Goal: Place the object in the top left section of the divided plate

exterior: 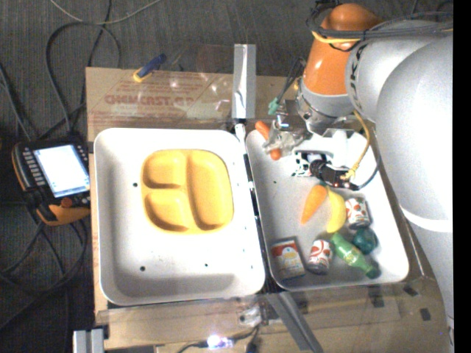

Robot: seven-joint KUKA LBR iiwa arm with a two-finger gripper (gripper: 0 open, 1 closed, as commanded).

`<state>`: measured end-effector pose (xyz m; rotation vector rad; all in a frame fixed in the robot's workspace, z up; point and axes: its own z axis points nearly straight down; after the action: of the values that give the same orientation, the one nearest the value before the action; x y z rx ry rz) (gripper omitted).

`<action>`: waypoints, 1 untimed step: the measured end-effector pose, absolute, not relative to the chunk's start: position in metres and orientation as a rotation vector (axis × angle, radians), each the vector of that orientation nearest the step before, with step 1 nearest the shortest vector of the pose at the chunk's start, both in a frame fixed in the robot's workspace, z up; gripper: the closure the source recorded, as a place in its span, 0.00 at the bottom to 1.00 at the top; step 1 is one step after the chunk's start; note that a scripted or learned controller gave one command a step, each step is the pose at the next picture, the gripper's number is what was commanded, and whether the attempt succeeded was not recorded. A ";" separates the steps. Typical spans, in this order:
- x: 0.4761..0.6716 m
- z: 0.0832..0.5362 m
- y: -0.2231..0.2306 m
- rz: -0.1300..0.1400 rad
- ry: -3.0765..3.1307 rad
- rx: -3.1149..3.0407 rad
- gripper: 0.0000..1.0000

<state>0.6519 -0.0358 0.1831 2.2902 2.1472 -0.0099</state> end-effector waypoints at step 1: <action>0.609 0.183 -0.006 -0.005 2.189 2.255 1.00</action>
<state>0.6093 -0.0056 0.1828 2.2551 2.1886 -0.0053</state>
